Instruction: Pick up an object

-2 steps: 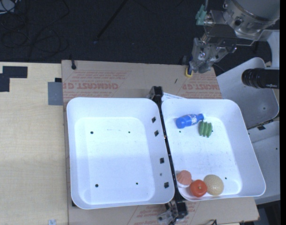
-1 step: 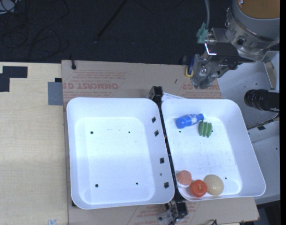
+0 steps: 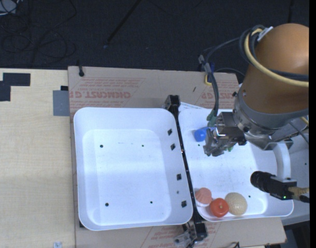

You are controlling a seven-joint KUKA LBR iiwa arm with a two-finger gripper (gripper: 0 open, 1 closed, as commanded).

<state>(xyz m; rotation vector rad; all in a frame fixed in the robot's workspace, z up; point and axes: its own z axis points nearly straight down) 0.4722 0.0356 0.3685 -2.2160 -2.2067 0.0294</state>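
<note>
Red ball in right bin

The only lettering stands on the brown cardboard sheet that lies under the two white bins. Just beyond the far rim of the left bin, a line of red print runs upside down and mirrored as seen from the camera, too distorted to read with certainty. More red print shows on the cardboard's near edge below the left bin, too small to read.
</note>
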